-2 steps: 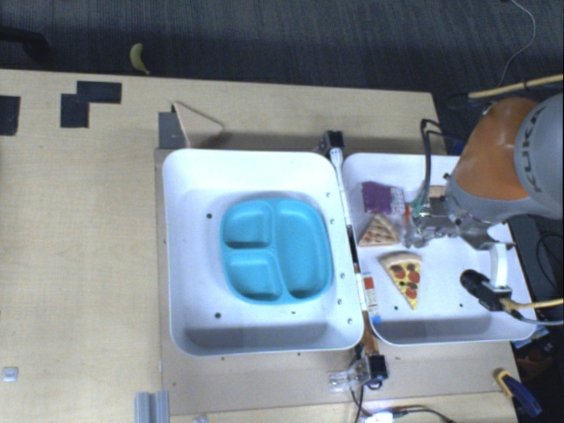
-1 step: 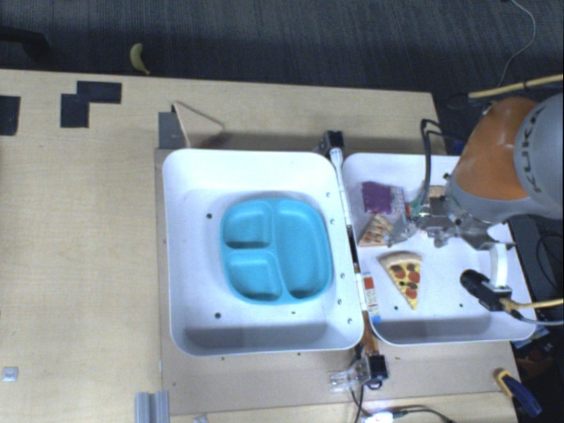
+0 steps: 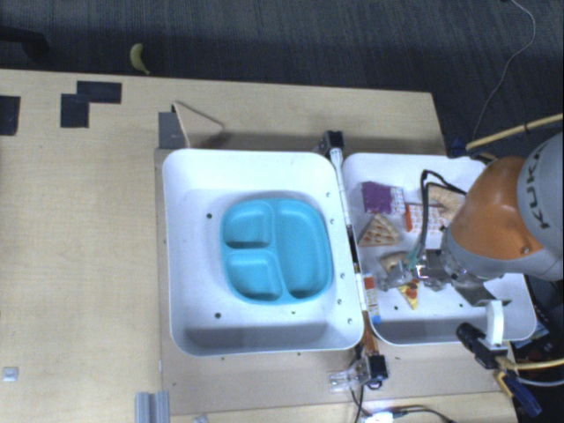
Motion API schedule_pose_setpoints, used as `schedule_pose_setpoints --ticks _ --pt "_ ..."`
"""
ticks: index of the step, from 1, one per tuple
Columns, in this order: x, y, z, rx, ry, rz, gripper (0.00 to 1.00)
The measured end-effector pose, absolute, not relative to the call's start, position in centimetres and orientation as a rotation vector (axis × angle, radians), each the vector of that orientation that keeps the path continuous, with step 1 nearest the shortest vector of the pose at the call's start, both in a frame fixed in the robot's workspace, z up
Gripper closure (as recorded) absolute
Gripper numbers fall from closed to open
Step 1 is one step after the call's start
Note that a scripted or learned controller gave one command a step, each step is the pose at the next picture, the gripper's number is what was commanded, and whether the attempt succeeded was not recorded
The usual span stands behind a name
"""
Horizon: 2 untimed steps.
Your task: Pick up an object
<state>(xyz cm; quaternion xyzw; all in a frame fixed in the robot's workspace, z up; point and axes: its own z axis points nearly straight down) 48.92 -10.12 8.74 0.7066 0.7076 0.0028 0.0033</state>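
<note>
Lying on the floor of the right-hand shallow white bin (image 3: pixel 520 311), a small tan-and-grey lumpy object (image 3: pixel 392 260) is the candidate closest to the two-finger gripper (image 3: pixel 414 271). It sits just beside the gripper's tip, towards the view's left and a touch higher in the frame, so near that touching and apart cannot be told apart. Its outline is too blurred to give a sure long axis, though it seems to run roughly left to right across the view. Whether the gripper is spread or closed cannot be told from this angle, and nothing can be seen held in it.

Just below the tip lies a small red-and-yellow piece (image 3: pixel 411 296), also close. Further up the bin rests a tan triangular toy shaped like a pizza slice (image 3: pixel 381 230), and beyond that a purple block (image 3: pixel 378 196), which is well apart from the tip.

The grey arm, with its orange band (image 3: pixel 493 218), reaches in from the view's right and hides much of that bin's right half.

The left-hand white bin (image 3: pixel 189 236) holds a blue three-compartment plastic tray (image 3: pixel 275 248).

As a judgement, a pick of the lumpy object would call for only a short shift towards the view's left before a descent.
</note>
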Motion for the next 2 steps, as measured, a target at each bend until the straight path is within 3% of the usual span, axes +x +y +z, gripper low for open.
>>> schedule_pose_setpoints --ticks 1,2 --pt "49.2 -10.1 9.9 2.21 2.216 0.015 1.0" --pt "54.7 -2.1 18.5 2.213 2.227 0.007 1.0"
